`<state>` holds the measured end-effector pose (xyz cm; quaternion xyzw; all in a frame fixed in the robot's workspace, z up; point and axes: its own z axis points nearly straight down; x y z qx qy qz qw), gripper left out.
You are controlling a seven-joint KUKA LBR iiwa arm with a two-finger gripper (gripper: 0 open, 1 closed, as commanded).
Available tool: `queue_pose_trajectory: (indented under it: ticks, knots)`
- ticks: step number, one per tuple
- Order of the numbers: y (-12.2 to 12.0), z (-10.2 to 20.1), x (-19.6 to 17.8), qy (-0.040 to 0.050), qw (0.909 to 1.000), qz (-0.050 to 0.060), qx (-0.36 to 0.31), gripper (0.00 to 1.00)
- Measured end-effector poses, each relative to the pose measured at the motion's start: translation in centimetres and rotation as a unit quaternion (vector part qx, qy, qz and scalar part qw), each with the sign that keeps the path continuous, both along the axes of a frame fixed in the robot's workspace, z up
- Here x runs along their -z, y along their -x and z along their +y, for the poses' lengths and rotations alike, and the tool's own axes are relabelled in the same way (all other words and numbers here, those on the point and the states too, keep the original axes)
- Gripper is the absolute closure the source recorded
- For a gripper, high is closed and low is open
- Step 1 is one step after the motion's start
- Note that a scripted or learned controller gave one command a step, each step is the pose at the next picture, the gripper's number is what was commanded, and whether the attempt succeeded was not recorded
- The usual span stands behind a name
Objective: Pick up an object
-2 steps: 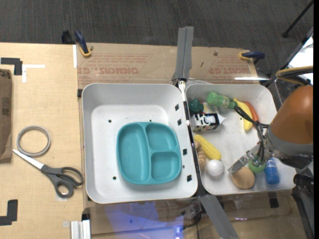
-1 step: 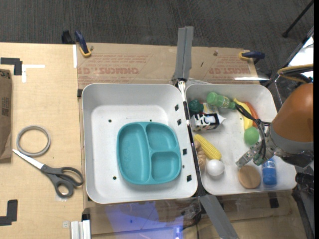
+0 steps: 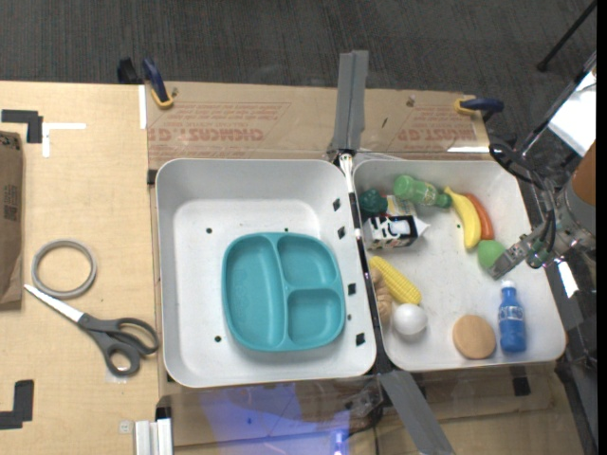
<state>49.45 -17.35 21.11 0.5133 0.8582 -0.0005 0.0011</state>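
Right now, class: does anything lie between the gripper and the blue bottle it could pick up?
Nothing visible does. The gripper hangs over the right bin's right side, beside the green ball. The blue bottle lies just below it in the view, with bare white floor between. The tan round object sits off to the bottle's side.

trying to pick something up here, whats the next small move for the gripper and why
Probably ease the gripper down and a touch left onto the green ball. Its tip sits right at the ball's edge in the right bin, with nothing seen between its fingers, and the blue bottle lies farther off.
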Motion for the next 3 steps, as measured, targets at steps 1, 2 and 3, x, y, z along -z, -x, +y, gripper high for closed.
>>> queue_pose_trajectory:
  ticks: [1,2,3]
  knots:
    - [-4.1,-0.9,11.1,-0.0007,0.9909,0.002,0.135,1.00]
    - [-4.1,-0.9,11.0,-0.0007,0.9909,0.002,0.135,0.00]
    - [-13.6,-1.6,11.7,0.0000,0.9839,0.000,0.179,0.00]
